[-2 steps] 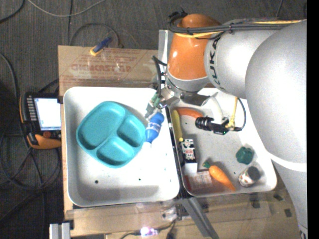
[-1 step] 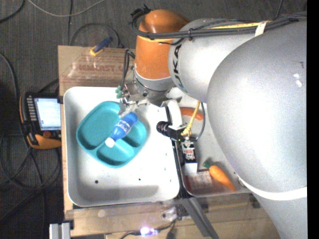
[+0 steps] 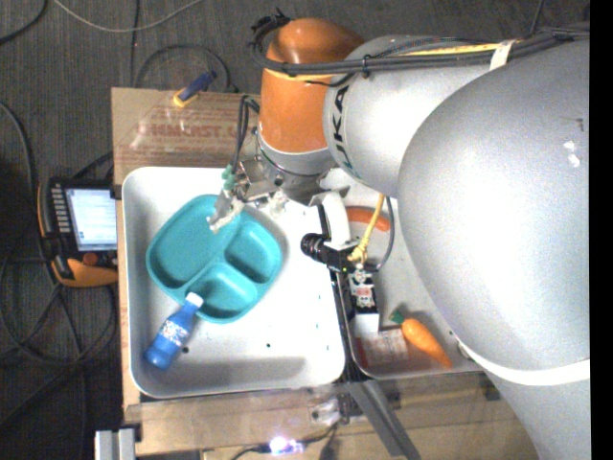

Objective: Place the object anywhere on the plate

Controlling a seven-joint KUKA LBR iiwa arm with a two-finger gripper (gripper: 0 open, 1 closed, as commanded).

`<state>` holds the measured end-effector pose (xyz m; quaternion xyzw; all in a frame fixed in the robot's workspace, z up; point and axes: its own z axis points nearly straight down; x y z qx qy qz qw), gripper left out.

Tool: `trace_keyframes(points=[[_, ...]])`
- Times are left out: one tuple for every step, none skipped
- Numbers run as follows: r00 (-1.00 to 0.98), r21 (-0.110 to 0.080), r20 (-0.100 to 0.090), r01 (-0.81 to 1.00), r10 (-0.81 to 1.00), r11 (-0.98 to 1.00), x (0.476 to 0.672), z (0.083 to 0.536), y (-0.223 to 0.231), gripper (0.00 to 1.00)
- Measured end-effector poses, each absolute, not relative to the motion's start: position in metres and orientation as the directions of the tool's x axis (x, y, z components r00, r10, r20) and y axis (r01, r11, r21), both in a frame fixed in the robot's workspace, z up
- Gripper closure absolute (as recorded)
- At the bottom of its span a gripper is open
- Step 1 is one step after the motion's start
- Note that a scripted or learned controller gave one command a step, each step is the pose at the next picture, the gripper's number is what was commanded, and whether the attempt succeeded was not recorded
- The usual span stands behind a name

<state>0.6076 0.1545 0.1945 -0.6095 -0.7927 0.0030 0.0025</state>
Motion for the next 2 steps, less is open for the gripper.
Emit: trace_keyframes(points=[[-0.191, 0.014, -0.001, 0.981, 0.982, 0.191, 0.548, 0.099, 0.193, 0.00], [-0.186, 0.037, -0.004, 0.982, 0.983, 0.186, 0.555, 0.111, 0.192, 1.00]])
